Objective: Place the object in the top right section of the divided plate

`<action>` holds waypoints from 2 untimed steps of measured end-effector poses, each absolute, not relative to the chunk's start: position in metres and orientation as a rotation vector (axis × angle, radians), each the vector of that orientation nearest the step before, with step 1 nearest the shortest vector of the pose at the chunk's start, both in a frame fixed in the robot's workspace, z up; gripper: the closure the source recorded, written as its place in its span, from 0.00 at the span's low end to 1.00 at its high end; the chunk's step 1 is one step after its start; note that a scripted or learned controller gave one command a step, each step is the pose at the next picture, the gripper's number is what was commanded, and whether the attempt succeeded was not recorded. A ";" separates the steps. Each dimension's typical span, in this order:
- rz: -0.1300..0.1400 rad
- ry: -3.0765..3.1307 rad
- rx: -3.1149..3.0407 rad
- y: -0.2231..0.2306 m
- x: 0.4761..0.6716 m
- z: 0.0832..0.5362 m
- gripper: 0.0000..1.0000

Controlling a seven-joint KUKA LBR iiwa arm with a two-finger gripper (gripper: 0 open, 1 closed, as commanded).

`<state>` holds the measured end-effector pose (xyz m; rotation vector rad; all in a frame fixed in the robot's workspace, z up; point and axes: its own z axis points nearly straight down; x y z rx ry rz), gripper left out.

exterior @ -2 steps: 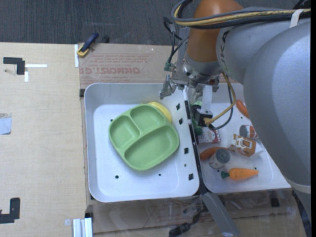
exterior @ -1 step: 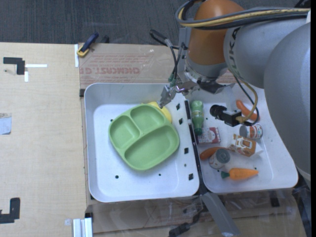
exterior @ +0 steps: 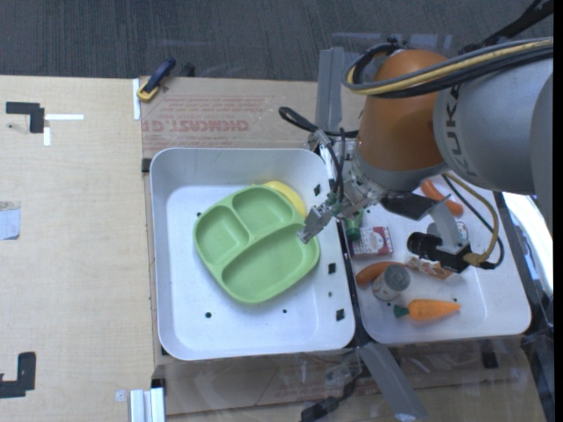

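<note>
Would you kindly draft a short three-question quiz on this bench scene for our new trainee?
1. True or false: the green divided plate lies in the left bin.
2. Which thing lies in the right bin? A) a carrot B) a blue cup C) a spoon
3. Fill in: a ______ thing peeks out from behind the plate's upper right edge.

Key
1. True.
2. A: the carrot lies near that bin's front edge.
3. Yellow: the yellow thing shows just left of the gripper, which hovers over the plate's right edge.
</note>
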<state>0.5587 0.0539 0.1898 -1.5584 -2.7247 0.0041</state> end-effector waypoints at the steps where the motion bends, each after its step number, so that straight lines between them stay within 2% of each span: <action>1: 0.003 -2.835 -1.352 0.080 0.602 0.190 0.00; 2: 0.003 -2.900 -1.207 0.087 0.565 0.261 0.00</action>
